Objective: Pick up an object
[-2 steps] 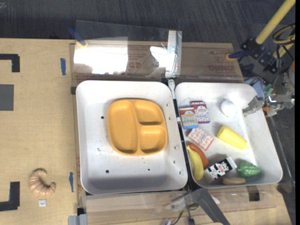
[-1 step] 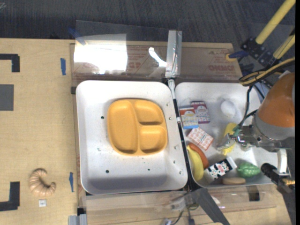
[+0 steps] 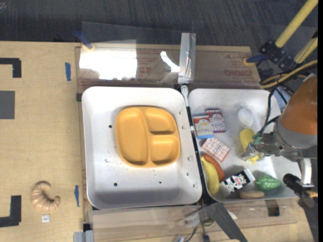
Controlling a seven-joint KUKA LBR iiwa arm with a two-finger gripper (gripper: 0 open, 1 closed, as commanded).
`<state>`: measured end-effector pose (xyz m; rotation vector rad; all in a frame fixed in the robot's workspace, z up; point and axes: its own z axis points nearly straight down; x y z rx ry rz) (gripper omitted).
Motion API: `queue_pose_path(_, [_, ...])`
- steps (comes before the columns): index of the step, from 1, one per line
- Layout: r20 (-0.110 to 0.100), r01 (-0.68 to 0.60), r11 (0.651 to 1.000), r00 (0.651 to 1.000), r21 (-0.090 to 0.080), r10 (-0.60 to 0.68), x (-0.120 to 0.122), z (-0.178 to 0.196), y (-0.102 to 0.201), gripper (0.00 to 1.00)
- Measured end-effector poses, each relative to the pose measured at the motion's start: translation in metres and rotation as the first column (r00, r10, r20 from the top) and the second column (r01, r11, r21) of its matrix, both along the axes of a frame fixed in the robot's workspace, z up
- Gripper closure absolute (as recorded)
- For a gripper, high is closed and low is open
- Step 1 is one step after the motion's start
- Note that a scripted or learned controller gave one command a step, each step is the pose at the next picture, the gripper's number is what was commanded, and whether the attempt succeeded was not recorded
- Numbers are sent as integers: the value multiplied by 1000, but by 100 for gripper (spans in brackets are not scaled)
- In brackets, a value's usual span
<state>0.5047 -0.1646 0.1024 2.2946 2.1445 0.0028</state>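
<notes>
Where the pincer [image 3: 251,153] meets a yellow object [image 3: 246,137], grip state unclear | small cartons [image 3: 209,121]: print unreadable

Glossy yellow plastic divided tray [image 3: 147,135], smooth white plastic bins [image 3: 96,150], matt plywood bench [image 3: 35,135], shiny clear panel [image 3: 126,59]

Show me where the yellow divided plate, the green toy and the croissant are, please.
yellow divided plate [image 3: 132,135]: camera view, its large left compartment.
green toy [image 3: 267,183]: camera view, its middle.
croissant [image 3: 44,195]: camera view, its curved back.
</notes>
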Motion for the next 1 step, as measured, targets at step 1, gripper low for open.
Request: queue_pose_path(1, [1, 180, 984, 984, 1, -180, 41, 93, 40, 100])
